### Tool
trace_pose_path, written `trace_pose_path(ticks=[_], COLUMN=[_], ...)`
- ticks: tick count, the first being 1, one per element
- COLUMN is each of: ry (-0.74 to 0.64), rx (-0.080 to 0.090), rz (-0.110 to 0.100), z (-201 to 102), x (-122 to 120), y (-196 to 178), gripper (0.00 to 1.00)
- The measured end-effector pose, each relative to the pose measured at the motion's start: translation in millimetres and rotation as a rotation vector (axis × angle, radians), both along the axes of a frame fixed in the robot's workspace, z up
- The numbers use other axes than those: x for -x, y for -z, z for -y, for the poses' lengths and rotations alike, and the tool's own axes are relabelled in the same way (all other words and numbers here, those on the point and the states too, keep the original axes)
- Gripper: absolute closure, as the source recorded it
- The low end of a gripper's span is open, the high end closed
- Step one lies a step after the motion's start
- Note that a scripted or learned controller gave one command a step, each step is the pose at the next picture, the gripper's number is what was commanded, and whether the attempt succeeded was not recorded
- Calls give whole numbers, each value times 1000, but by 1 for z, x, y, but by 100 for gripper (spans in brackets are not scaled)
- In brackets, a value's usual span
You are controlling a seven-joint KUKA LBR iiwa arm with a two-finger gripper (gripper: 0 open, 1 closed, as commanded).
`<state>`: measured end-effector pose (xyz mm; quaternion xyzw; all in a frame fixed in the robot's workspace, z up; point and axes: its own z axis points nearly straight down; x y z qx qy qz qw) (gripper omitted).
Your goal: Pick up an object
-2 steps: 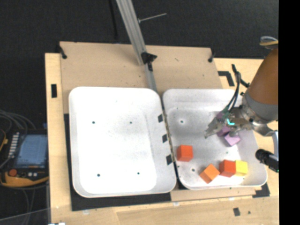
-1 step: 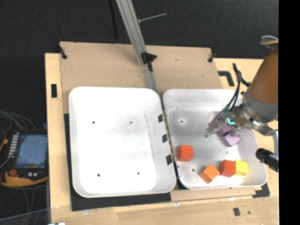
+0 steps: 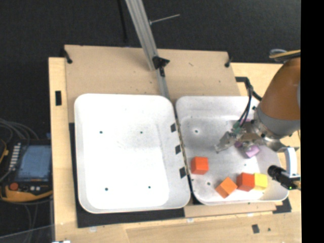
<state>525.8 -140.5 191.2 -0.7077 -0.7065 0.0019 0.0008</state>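
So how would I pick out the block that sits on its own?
Look in the right bin, the one nearer the arm. Close to its left wall lies an orange-red cube, apart from the orange, red and yellow blocks clustered along the bin's near edge.

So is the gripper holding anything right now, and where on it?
Cannot be told. The gripper sits low in the right bin beside a purple block, but no block is visible between its fingertips.

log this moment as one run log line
arm: over right bin | gripper: low, beside purple block | holding: nothing seen | also in bin: orange block, orange block, red block, yellow block
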Motion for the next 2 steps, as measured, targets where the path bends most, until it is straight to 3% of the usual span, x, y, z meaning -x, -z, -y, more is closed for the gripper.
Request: trace_pose_path(ticks=[1, 2], ry=[0, -4], rx=[-1, 0], rz=[-1, 10], z=[-8, -7], x=[5, 3], y=[52, 70], gripper=[0, 0])
